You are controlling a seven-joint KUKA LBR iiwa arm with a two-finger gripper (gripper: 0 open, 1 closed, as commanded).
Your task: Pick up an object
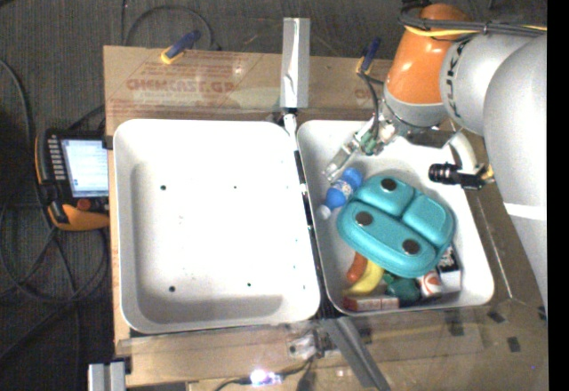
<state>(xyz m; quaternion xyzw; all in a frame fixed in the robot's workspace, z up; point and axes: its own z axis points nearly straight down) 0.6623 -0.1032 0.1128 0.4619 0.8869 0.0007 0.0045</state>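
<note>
The right bin (480, 291) holds a pile of objects. A large teal plastic piece (400, 220) with three dark holes lies on top. A clear bottle with a blue cap (341, 192) lies at its upper left, by the bin's left wall. Under the teal piece's near edge a yellow and orange item (363, 272), a red item (369, 301), a green item (405, 290) and a small white and red box (447, 279) stick out. My gripper (364, 142) hangs below the orange wrist band over the bin's far left corner, just above the bottle. Nothing shows held in it.
The left bin (124, 203) sits beside the right one, with a thin divider between them. A metal post (295, 60) stands behind the bins. A handheld pendant (76, 171) lies left of the bench. The grey arm (507, 96) covers the right bin's far right side.
</note>
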